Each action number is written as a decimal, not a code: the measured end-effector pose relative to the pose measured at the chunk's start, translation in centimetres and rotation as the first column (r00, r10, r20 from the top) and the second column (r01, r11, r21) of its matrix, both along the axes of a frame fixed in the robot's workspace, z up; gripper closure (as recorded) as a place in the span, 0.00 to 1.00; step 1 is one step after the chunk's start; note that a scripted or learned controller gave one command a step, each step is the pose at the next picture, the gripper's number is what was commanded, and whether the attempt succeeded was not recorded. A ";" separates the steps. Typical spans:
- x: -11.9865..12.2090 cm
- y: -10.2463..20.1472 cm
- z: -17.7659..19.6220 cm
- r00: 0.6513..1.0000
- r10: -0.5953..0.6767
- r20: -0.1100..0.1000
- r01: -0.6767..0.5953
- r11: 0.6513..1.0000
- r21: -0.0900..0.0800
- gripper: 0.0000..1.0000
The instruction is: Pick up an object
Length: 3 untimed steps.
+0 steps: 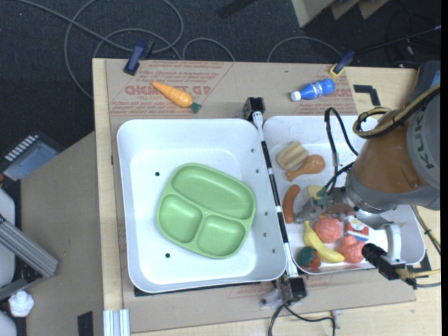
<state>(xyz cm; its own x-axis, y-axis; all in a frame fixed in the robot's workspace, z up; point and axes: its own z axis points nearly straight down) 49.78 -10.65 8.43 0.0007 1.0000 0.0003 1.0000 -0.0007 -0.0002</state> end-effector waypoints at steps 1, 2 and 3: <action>0.0 0.0 1.0 1.000 -0.001 0.002 0.001 1.000 -0.001 1.00; -1.8 2.8 10.0 1.000 0.001 0.001 -0.001 1.000 0.000 1.00; -1.9 2.8 10.0 1.000 0.001 0.000 -0.001 1.000 0.000 0.00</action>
